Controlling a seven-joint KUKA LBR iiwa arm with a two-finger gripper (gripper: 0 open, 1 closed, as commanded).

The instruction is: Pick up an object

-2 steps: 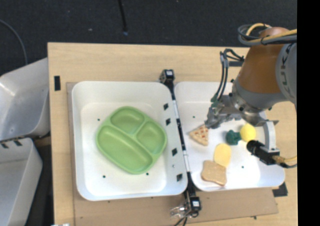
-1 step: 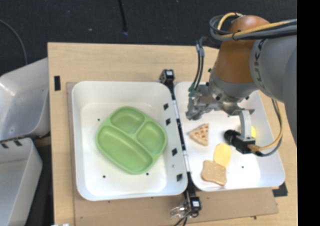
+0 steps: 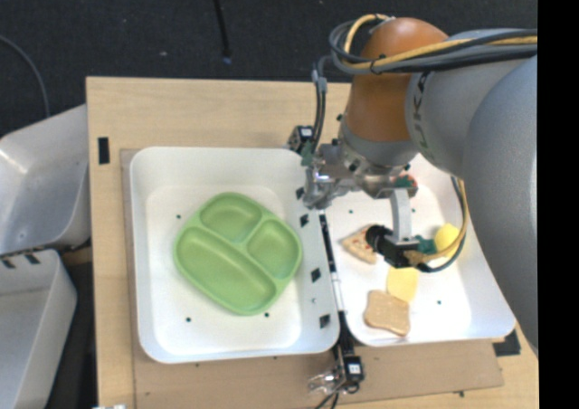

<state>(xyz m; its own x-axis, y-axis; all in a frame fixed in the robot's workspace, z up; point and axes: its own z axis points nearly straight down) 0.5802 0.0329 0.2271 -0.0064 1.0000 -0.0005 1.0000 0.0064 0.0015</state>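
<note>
Two shallow white bins sit side by side on a pale wooden bench [image 3: 181,109]. The left bin [image 3: 145,308] holds a light green plate [image 3: 238,252]. It is oval with three compartments and lies flat, turned at a slant. The right bin [image 3: 452,317] holds small food-like pieces. A tan toast slice [image 3: 387,312] lies near the front edge, with a yellow block [image 3: 403,284] just behind it, touching or nearly so. A brown-crusted wedge [image 3: 360,244] lies further back near the divider, and a small yellow ball [image 3: 446,236] lies toward the right. The grey arm [image 3: 488,99], with its orange band, covers the back of the right bin. The gripper [image 3: 318,179] hangs over the wall between the bins. Nothing shows in its grip, and whether it is open or closed cannot be told.
</note>
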